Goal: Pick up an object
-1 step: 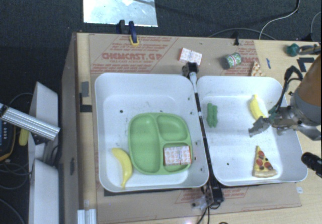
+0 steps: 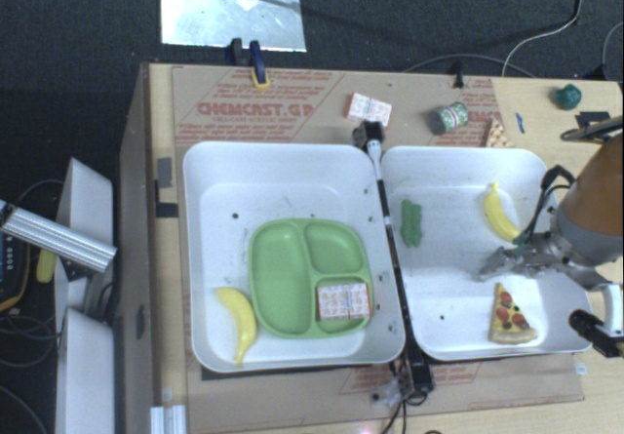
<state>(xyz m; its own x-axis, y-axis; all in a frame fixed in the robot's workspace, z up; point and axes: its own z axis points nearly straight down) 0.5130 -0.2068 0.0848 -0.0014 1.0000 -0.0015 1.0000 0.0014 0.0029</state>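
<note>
The right bin (image 2: 458,164) holds a yellow banana (image 2: 500,213) near its back right, a green vegetable piece (image 2: 410,223) by its left wall, and a pizza slice (image 2: 510,315) at the front right. My gripper (image 2: 499,264) hangs low over this bin, between the banana and the pizza slice and just above the slice, with nothing seen in it. In the left bin (image 2: 214,178) a green divided plate (image 2: 292,276) carries a small red-and-white packet (image 2: 343,301). A second yellow banana (image 2: 238,320) lies beside the plate at the front left.
The grey arm (image 2: 595,217) comes in over the right bin's right rim. Behind the bins lie a small card (image 2: 369,108), a green-and-white can (image 2: 450,116) and a teal ball (image 2: 568,96). A divider rim (image 2: 387,227) separates the bins.
</note>
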